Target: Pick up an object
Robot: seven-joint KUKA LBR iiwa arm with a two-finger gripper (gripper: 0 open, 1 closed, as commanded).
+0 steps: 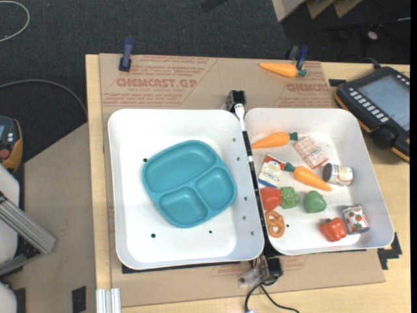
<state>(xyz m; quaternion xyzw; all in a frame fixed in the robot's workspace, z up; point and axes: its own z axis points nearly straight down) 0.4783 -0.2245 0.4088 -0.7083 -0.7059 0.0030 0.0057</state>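
Whether the claw is open or closed cannot be told. The task's things lie in the right bin (368, 150), one of two shallow white bins set side by side and touching along their inner edges. In the right bin, a carrot (270, 139) lies near the upper left, with a small pink carton (310, 150) just beside its leafy end. Below them, a second carton (271, 172) touches a second carrot (311, 178), and a small can (338, 174) lies on its side near that carrot's tip. The next row holds a red tomato (271, 197), a broccoli piece (288, 197) and a green fruit (314, 202). A pretzel (275, 222) lies near the lower left corner; a red pepper (333, 229) and a small printed box (355, 218) touch each other at the lower right. The left bin (124, 175) holds a teal divided plate (189, 183), flat and turned at an angle. Both bins rest on a cardboard sheet (163, 83) covering the tabletop (397, 188), fixed at the far edge by two blue clamps (125, 54). A third carrot (279, 69) lies on the cardboard beside the right clamp. A black handheld controller (381, 103) rests at the right edge. Dark carpet (52, 57) surrounds the tabletop.
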